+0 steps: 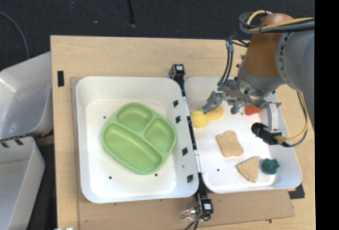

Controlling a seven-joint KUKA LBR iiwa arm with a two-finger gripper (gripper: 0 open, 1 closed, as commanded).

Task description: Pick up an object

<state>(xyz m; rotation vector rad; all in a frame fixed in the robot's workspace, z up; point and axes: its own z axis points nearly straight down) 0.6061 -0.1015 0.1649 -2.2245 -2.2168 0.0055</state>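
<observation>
The arm's gripper (225, 100) hangs low over the upper part of the right bin (288, 178), and the step in hand looks like the approach to a grasp. One grey finger reaches toward the yellow toy (206, 116), a rounded piece with a short stub, which lies near that bin's left wall. The toy sits just beside the gripper, apparently not between its fingers, so nothing counts as held. From this slant, whether the fingers are spread or pressed together cannot be told.

The next move probably calls for centring the fingers over one object, most likely the yellow toy as the nearest, dropping them around it, closing, and lifting straight up. The bin wall close by leaves little room on that side.

The count: two white bins sit on the tabletop (132, 46). The left bin (85, 170) holds one green divided plate (139, 138). The right bin holds five small things: the yellow toy, one red piece (253, 111) partly hidden by the wrist, one tan bread-like slice (229, 144), one tan wedge (249, 169), and one small dark green object (270, 165) just beside the wedge.
</observation>
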